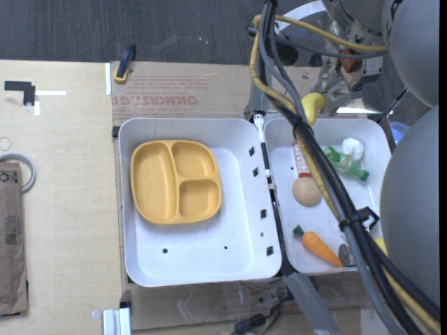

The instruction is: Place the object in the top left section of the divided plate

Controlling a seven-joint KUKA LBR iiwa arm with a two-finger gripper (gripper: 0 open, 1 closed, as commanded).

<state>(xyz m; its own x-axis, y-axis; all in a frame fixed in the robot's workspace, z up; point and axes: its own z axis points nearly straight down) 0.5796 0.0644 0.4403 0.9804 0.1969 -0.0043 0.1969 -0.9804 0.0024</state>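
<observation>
Just beneath the claw (334,93), at its lower left, sits a small rounded yellow object (312,105), which I take to be the thing I must move. It lies at the far rim of the right bin (377,128), partly crossed by the arm's black and yellow cables (279,68). It looks close enough to touch the claw, but I cannot tell whether the claw is released, clenched or grasping it, because the wrist and hoses crowd that spot. My judgement is that I am at the pick-up or first lift, with the carry and the placing not yet done. Well away to the claw's left and nearer the camera, the yellow divided plate (174,181) rests in the left bin (209,257), with nothing in its three sections. Next, I think I should confirm the hold, raise the object above the wall between the bins, travel left across it, and lower over the plate's upper left section. The plate lies turned, with one long section on its far-left side and two smaller ones nearer the claw, so I must choose the target with care. Closer to the camera than the claw, in the right bin, are a tan egg-shaped ball (306,191), a toy carrot (318,244) and a green and white item (347,158), all apart from the yellow object.
</observation>
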